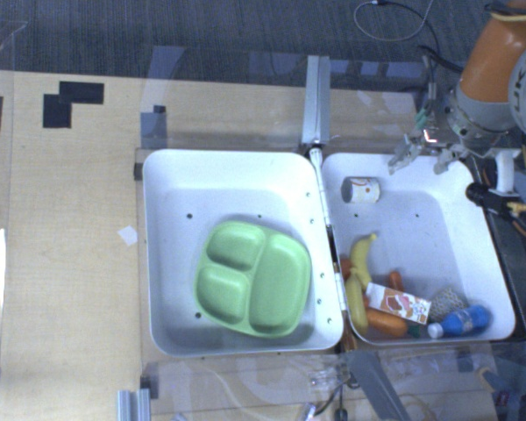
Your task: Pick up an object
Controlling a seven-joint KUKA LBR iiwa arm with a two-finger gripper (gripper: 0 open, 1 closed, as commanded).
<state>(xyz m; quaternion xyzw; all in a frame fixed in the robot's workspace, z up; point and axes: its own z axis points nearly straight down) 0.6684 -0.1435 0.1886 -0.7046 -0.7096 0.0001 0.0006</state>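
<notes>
My gripper (423, 154) hangs over the far rim of the right bin (438, 209), fingers spread open with nothing between them. Just below and left of it a small white can (361, 189) lies on its side in the bin's far left corner. Along the near side of this bin lie two yellow bananas (358, 279), an orange carrot (386, 323), a white and red snack packet (400, 303), a grey mesh object (450, 302) and a blue bottle (460, 322).
The left bin (167, 235) holds a green divided plate (252, 277). A metal divider post (314, 103) stands between the bins at the far side. Black cables trail across the dark floor behind the bench.
</notes>
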